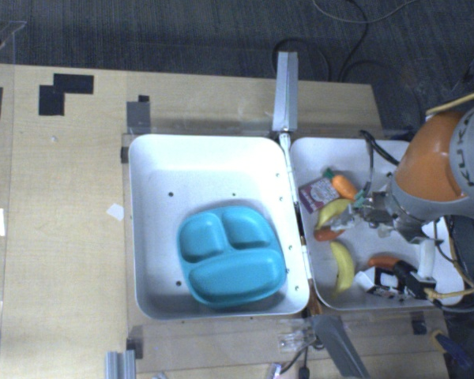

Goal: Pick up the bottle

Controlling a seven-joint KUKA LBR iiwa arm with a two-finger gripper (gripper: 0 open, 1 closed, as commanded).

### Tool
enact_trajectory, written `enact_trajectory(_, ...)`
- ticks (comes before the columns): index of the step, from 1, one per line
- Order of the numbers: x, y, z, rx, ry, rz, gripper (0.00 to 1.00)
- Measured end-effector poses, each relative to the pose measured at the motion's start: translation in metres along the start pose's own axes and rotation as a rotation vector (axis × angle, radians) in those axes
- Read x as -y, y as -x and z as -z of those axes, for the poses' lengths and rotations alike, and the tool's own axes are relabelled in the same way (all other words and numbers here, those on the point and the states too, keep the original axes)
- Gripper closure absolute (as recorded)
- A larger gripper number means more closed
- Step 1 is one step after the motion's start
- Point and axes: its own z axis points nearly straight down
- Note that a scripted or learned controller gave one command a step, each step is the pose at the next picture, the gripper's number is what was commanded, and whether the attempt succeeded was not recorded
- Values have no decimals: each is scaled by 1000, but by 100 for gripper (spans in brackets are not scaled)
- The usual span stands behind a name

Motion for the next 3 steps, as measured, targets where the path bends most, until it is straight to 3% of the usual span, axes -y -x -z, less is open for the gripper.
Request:
enact_trajectory(1,-2,-27,-10,-2,-19,76,0)
enact_trajectory(2,44,-28,-13,-1,-10,44,0)
enact_trajectory(3,41,-29,-2,-2,-4,47,100)
